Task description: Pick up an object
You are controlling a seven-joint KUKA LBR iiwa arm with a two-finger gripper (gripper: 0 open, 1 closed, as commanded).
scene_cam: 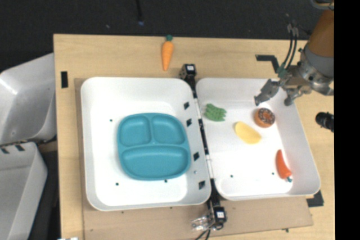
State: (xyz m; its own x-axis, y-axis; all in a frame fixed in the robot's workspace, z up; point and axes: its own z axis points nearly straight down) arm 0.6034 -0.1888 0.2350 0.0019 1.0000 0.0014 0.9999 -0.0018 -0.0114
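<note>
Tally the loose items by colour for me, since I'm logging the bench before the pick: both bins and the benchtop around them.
Orange: 1, the carrot on the bench behind the bins
Green: 1, the leafy piece
Yellow: 1, the yellow piece
Red: 1, the red pepper
Brown: 1, the round donut-like piece
Blue: 1, the divided plate
Total: 6

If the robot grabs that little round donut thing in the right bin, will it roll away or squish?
The donut looks like a hard toy, so it probably won't squish. It lies flat, so it should stay put rather than roll, though its rounded edge might slip from the tool. It seems small and likely light.
</note>
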